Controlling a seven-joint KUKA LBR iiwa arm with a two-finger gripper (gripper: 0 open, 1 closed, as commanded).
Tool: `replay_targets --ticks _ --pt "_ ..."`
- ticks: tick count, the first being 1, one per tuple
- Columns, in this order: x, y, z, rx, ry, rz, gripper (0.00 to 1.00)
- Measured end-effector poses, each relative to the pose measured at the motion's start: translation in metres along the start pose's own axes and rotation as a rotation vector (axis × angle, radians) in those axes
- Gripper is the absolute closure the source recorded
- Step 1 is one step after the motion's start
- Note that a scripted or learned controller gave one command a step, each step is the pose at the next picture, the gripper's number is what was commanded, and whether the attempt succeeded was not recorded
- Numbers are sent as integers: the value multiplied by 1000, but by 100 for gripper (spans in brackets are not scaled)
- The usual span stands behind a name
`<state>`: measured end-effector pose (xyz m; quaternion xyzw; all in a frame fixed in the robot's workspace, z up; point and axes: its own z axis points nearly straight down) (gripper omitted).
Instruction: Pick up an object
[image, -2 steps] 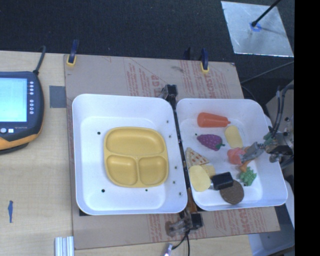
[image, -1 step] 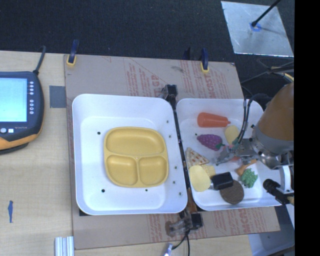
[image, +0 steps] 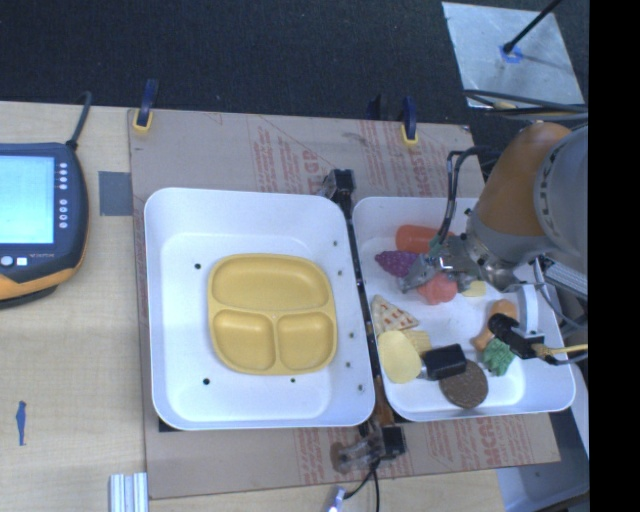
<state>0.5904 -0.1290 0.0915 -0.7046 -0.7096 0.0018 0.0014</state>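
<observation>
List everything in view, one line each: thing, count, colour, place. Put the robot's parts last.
Shallow plastic bins: 2, white, side by side on the cardboard sheet.
Three-compartment plastic tray: 1, yellow, middle of the left bin.
Grape bunch toy: 1, purple, right bin, upper left.
Rounded toy: 1, orange-red, right bin, top.
Round flat piece: 1, pale yellow, right bin, lower left.
Round disc: 1, dark brown, right bin, bottom.
Handheld control pendant: 1, black and orange, left on the bench.
Clamps: 2, blue and yellow, cardboard's top edge.
Robot arm: 1, grey and orange, over the right bin.
Gripper: 1, dark, above a pinkish toy.
</observation>
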Motion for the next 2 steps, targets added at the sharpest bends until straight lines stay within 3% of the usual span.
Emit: replay_targets --ticks 1,2 --pt "35 49 0 2 2 4 0" --pt "35 49 -10 6 2 0 100"
